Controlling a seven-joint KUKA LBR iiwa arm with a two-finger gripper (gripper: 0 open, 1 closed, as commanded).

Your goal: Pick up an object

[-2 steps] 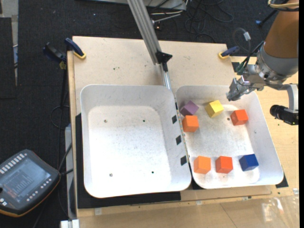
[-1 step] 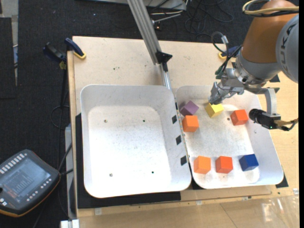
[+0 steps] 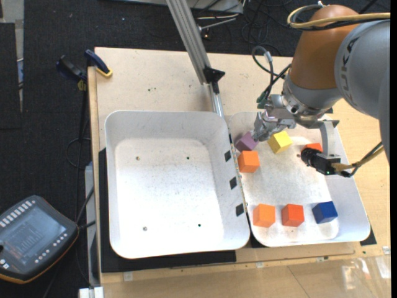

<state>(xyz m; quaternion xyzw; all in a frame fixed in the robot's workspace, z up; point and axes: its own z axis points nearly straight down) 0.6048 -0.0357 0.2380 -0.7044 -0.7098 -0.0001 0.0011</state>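
Camera view, looking down at a slant on a pale wooden tabletop point(image 3: 161, 73) carrying two shallow white bins side by side. Left bin point(image 3: 124, 129) large, floor speckled with small dark marks. Right bin point(image 3: 350, 225) holding the blocks: purple block point(image 3: 246, 142) near the bin's upper left, tilted, touching or nearly touching the upper edge of an orange block point(image 3: 249, 161) just below it; yellow block point(image 3: 280, 141) to the right of the purple one, apart from it. Along the near side of the bin, a row of three: orange block point(image 3: 264, 215), red-orange block point(image 3: 293, 215), blue block point(image 3: 324, 212), spaced slightly apart. A sliver of another orange-red block point(image 3: 314, 148) partly hidden behind a black fitting on the arm. Arm reaching in from the right, orange band above grey wrist, cables looping round it. Pincer point(image 3: 265, 128) low over the upper part of the right bin, between the purple and yellow blocks, tip just above and beside both. Fingers too dark and crowded to make out; cannot tell whether released or clenched, and no block seen between them. Off the tabletop: grey metal pole point(image 3: 189, 33) slanting in from the top, blue and yellow clamp point(image 3: 93, 64) at the tabletop's left corner, handheld control pendant point(image 3: 31, 238) on the dark floor at lower left.
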